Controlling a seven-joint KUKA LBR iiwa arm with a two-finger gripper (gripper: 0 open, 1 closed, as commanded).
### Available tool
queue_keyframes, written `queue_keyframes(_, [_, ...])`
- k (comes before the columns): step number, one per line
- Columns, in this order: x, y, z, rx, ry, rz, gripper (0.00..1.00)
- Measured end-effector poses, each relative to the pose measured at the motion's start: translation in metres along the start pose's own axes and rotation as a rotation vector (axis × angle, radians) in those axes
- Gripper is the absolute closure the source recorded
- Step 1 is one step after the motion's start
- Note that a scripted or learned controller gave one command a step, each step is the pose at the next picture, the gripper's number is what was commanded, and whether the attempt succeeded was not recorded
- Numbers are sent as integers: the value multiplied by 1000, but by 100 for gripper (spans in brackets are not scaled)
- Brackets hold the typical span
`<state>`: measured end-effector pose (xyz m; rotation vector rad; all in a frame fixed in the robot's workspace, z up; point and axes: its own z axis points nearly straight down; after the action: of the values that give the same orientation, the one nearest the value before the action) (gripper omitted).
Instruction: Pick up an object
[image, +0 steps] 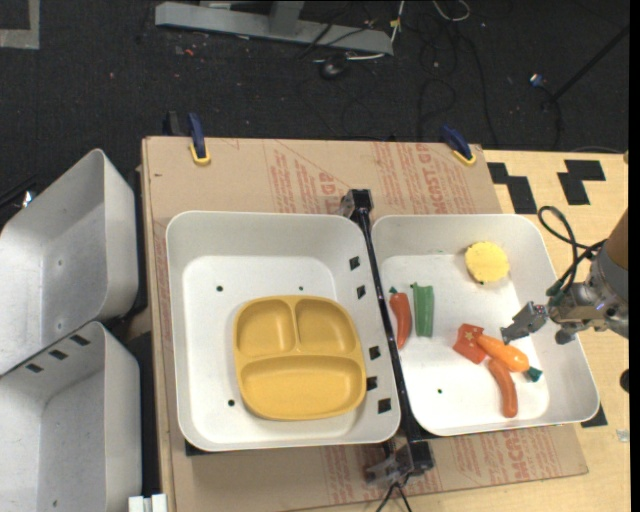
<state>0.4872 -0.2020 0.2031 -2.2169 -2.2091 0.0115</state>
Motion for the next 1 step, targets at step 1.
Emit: queue_keyframes(1, [1, 3, -7, -13, -3, -5, 0])
